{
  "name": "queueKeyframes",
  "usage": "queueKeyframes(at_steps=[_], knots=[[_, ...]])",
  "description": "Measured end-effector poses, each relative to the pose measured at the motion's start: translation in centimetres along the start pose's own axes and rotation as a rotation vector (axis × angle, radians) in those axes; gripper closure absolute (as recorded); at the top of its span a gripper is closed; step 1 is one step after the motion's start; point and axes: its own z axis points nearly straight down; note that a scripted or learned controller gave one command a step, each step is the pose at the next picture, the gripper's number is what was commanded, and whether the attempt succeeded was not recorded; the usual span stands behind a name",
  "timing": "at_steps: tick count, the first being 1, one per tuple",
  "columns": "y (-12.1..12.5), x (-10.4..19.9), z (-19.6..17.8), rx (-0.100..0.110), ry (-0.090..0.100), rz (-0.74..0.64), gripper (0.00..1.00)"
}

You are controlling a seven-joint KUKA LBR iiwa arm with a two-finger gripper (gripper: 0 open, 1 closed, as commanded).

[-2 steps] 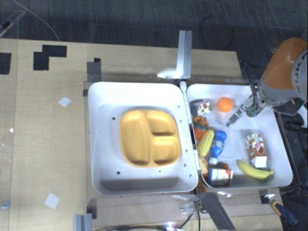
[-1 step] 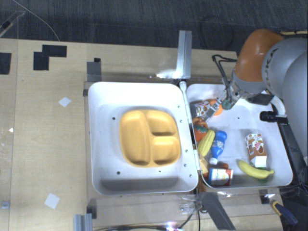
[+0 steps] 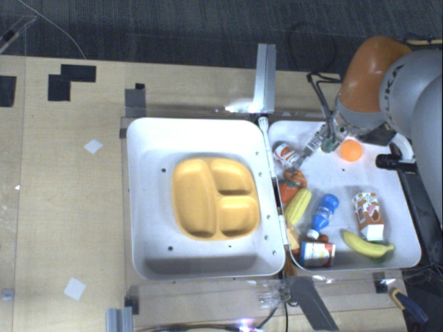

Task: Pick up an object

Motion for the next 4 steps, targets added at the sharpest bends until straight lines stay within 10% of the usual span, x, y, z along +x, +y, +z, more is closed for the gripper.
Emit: queueKeyframes(at_steps=[1, 2, 3, 4], knots=[[0.1, 0.4, 1.2, 0.0, 0.007, 0.024, 1.0], [-9.5, 2.3, -2.5, 0.003, 0.01, -0.012, 1.0], [-9.3, 2.5, -2.4, 0.002, 0.013, -0.016, 0.0], [-7.6, -4.2, -0.2, 0.005, 0.012, 0.281, 0.0]])
